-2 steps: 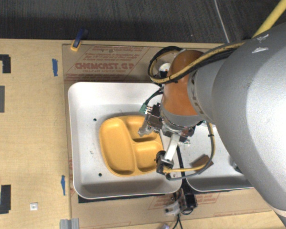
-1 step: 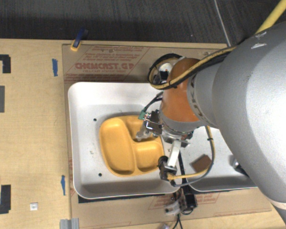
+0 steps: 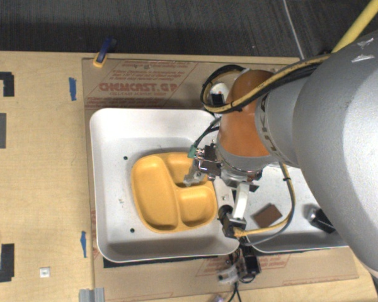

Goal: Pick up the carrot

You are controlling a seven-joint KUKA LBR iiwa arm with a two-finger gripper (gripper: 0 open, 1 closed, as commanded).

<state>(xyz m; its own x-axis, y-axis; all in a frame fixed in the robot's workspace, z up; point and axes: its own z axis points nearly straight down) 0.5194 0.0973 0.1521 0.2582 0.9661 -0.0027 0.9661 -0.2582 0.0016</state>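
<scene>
Over the yellow divided dish (image 3: 154, 197) in the left bin (image 3: 107, 168), the pincer (image 3: 198, 168), whose state I cannot tell, should center squarely on the carrot, avoiding the dish's rim.

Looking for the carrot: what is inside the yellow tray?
Only bare yellow compartments show in the tray. The arm covers its upper right corner, so anything there is hidden.

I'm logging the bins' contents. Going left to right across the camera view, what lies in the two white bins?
In order: yellow divided dish → brown square piece → black-and-silver object, partly under the arm.
</scene>
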